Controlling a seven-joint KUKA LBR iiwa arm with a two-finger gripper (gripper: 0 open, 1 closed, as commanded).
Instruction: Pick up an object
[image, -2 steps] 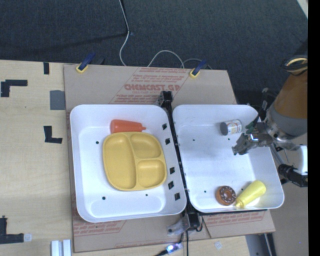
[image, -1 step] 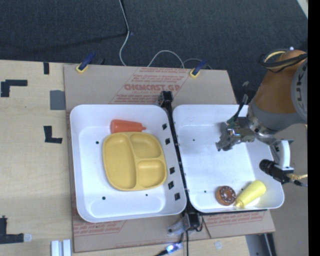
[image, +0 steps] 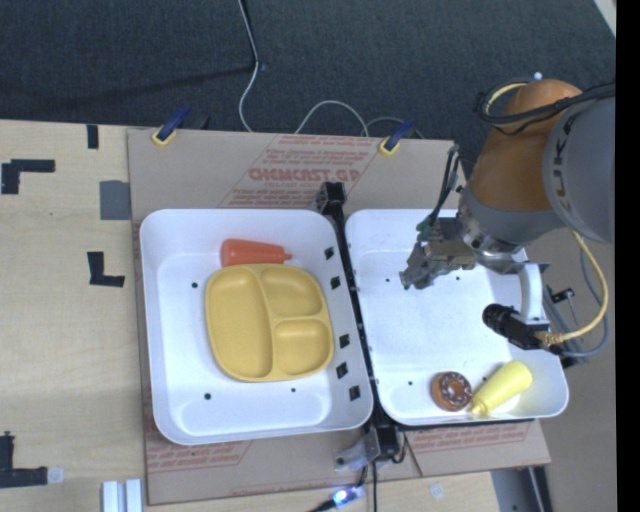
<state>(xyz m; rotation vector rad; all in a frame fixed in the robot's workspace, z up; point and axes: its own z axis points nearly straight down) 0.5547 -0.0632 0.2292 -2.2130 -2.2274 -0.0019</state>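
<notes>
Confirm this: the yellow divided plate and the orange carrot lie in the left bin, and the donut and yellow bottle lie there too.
Not quite. The camera view shows the brown frosted donut and yellow plastic bottle in the right white bin. The yellow divided plate and orange carrot do lie in the left white bin.

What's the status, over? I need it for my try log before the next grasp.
Gripper over right bin, nothing seen in it. Donut and yellow bottle at near edge, untouched. Nothing blocking them.

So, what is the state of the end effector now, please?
End effector: over the right bin, open or shut cannot be told.
</notes>
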